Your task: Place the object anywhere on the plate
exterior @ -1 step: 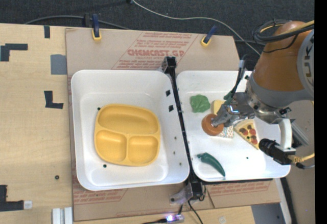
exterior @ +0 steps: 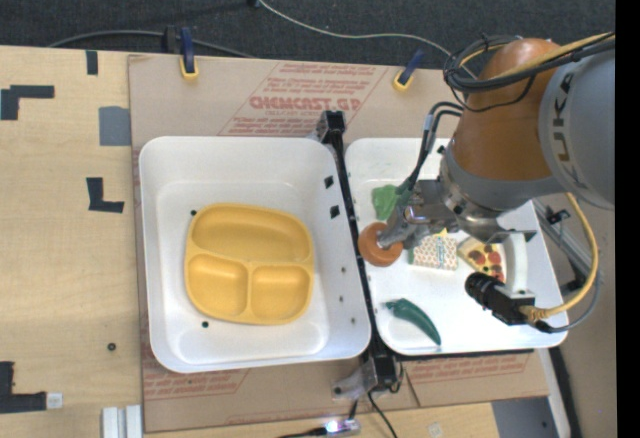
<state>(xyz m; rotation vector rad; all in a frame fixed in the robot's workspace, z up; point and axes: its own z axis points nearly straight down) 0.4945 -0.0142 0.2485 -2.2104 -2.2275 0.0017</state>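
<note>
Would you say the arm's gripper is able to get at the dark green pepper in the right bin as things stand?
Probably yes: the dark green pepper lies alone on bare bin floor, just below the gripper, with nothing on top of it.

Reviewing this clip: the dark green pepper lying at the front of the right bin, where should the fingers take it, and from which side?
Probably across the middle of the green pepper, coming straight down from above. It lies flat on the right bin floor, long and narrow, slanting toward the front right, so closing across its narrow width looks surest. It lies apart from the other items.

A yellow three-compartment plate [exterior: 250, 262] lies flat in the left bin [exterior: 160, 226]; a round orange object [exterior: 376, 246] sits just beyond that bin's right wall.
</note>
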